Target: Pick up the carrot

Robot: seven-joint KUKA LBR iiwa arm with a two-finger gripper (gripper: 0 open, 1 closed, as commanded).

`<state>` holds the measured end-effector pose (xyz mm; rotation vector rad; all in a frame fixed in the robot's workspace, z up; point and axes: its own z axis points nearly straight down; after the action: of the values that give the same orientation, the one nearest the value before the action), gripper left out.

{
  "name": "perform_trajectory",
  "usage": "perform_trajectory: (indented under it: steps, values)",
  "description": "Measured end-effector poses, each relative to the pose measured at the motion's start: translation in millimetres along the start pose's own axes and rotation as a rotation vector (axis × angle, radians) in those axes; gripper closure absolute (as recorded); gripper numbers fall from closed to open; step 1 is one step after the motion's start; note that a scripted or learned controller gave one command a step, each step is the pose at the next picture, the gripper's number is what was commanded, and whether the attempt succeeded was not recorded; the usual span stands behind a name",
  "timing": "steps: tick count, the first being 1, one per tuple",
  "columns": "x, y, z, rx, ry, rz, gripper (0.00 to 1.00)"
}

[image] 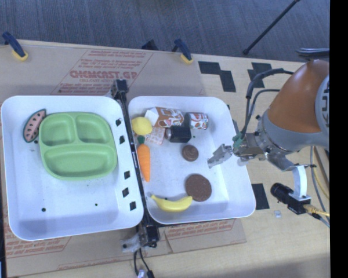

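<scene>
Carrot point(144, 161) lies in right bin point(240, 196), beside lemon point(141, 125).

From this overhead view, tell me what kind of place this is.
Most likely a robotics lab test bench, not a kitchen. Two white bins sit on clamped cardboard, holding toy food such as a carrot and banana, and a gripper reaches in from the right.

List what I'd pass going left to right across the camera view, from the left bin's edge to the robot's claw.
Pink watermelon slice → green divided plate → orange carrot → small brown round cookie → grey gripper.
</scene>
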<state>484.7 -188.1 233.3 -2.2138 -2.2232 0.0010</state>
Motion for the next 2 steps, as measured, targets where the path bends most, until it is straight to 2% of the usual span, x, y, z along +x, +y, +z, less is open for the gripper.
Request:
perform_trajectory:
  steps: [1, 2]
  values:
    - [53, 1, 98, 0.003, 0.0, -0.004, 0.0]
    - [89, 50, 142, 0.001, -0.002, -0.004, 0.0]
